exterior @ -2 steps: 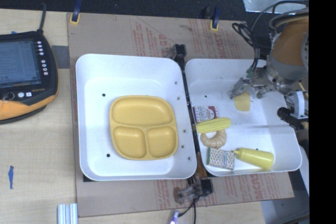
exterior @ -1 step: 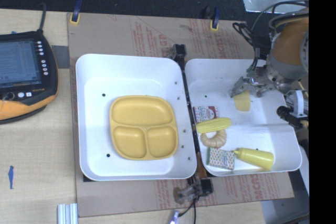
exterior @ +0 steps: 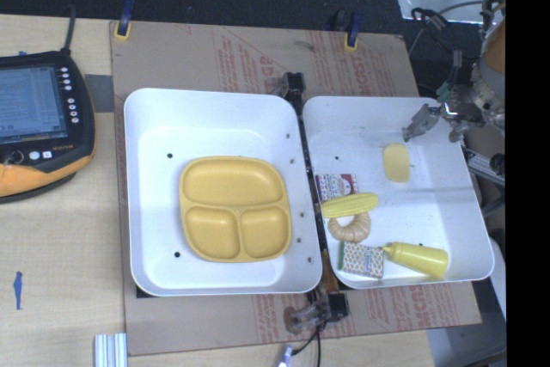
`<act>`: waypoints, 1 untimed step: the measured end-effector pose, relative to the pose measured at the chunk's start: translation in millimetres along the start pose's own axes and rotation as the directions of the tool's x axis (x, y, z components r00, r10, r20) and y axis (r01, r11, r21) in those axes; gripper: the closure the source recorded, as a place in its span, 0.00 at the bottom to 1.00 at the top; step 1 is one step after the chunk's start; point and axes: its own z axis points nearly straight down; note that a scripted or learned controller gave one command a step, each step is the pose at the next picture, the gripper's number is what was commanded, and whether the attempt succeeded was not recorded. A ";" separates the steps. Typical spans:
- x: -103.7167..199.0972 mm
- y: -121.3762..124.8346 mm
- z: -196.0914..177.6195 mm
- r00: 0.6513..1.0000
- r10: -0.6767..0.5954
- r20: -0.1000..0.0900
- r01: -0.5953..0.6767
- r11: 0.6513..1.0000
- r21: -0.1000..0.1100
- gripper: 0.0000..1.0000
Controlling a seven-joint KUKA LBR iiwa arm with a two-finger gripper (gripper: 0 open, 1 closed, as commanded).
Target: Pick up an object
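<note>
Pincer (exterior: pixel 434 120) is hovering over the right bin's (exterior: pixel 447 200) far right corner, holding nothing; you're looking at fingers spread fairly wide, one grey tip pointing left and down. My read: you're sitting in the approach step, nothing picked yet.

Going near to far in the right bin: mustard bottle (exterior: pixel 417 257) is lying on its side at the near rim, a small packet (exterior: pixel 362 260) touching its left end. Just behind, a ring (exterior: pixel 350 227) is sitting under the corn (exterior: pixel 348 204), the two touching, with a red-and-white packet (exterior: pixel 335 185) just beyond them against the left wall. Farther back, the yellow block (exterior: pixel 396 162) is lying alone, near the pincer.

You're likely best off taking the block: it's closest and clear on all sides. Next move calls for shifting left and toward you, then dropping straight down. The corn, ring and packets are crowding each other, so a grab there risks a jam or a double pick.

Left bin (exterior: pixel 146 211) is holding a yellow tray (exterior: pixel 234 207). Tablet (exterior: pixel 39 120) is sitting well left, out of your way.
</note>
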 end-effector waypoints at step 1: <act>20.9 6.8 84.8 1.000 -0.004 0.000 0.004 1.000 0.005 0.00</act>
